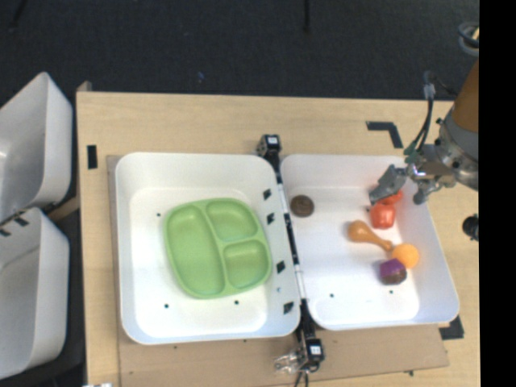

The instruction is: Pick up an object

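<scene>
In the right bin (339, 305) lie a red object (384, 214), an orange toy with a round end (379, 242), a small purple object (393, 272) and a brown round piece (301, 206). My gripper (403, 189) hangs over the bin's upper right part, just above and right of the red object. Its fingers (386, 185) stand apart, open, and nothing sits between them. The left finger overlaps the top of the red object in this view.
The left bin (137, 297) holds a green divided tray (218, 247). A ridge with black clips (286, 240) separates the two bins. White containers (32, 151) stand off the bench at the left. The arm (463, 111) comes in from the right.
</scene>
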`<action>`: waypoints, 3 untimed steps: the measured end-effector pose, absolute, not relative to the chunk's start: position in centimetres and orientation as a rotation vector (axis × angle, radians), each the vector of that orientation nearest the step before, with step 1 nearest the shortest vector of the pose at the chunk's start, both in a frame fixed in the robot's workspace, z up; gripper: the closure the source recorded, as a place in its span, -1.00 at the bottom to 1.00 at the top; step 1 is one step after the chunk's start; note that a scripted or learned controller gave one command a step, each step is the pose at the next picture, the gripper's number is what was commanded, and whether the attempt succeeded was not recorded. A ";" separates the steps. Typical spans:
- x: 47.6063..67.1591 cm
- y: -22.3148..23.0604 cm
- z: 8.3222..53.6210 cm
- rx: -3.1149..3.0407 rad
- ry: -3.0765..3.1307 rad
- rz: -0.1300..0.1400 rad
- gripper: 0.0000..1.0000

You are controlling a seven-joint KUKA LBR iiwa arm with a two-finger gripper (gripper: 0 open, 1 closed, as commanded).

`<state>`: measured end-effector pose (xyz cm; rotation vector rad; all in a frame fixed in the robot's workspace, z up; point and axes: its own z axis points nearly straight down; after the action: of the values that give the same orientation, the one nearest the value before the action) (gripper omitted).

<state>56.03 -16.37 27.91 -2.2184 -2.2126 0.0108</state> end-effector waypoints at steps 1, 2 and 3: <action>56.2 -16.3 28.6 -2.221 -2.224 0.000 -1.00; 55.4 -16.3 24.0 -2.223 -2.220 0.003 -1.00; 55.4 -16.4 20.0 -2.226 -2.220 0.001 -1.00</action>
<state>55.41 -16.40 20.02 -2.2258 -2.2203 0.0010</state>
